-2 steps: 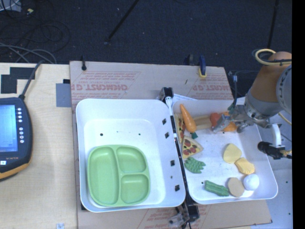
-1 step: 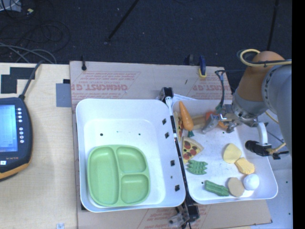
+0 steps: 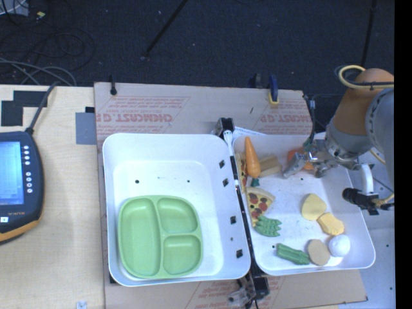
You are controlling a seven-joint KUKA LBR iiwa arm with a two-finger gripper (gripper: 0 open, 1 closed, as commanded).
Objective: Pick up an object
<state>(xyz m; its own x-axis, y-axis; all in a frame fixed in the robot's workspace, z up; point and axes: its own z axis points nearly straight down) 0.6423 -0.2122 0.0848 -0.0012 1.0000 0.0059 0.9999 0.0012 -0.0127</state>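
— Orange carrot [image 3: 251, 158] first?

— Yes. It lies at the far left of the right bin [image 3: 360, 262], just beside the wall shared with the left bin [image 3: 112, 172], with a tan block [image 3: 270, 166] touching its right side. A pizza slice [image 3: 259, 201] sits nearer, and a leafy green piece [image 3: 268, 225] nearer again.

— And the rest of the toy food?

— A green pickle [image 3: 293, 254] lies near the front rim. To its right are a tan round piece [image 3: 318, 252] and a white ball [image 3: 339, 244], which touch each other. Two yellow pieces [image 3: 313, 206] lie just beyond them, mid-bin.

— Where is the gripper [image 3: 299, 165]?

— Low over the far part of the right bin, right of the tan block, beside a small red-orange item [image 3: 295, 154]. Whether it is open, closed or holding anything cannot be told from this angle. The grey arm [image 3: 360, 124] reaches in from the right.

— The left bin?

— It holds a green divided plate [image 3: 159, 237] at its near left. Both bins rest on a cardboard sheet [image 3: 161, 111], with a blue clamp [image 3: 273, 89] at its far edge. A handheld control screen [image 3: 16, 182] lies at the far left of the bench.
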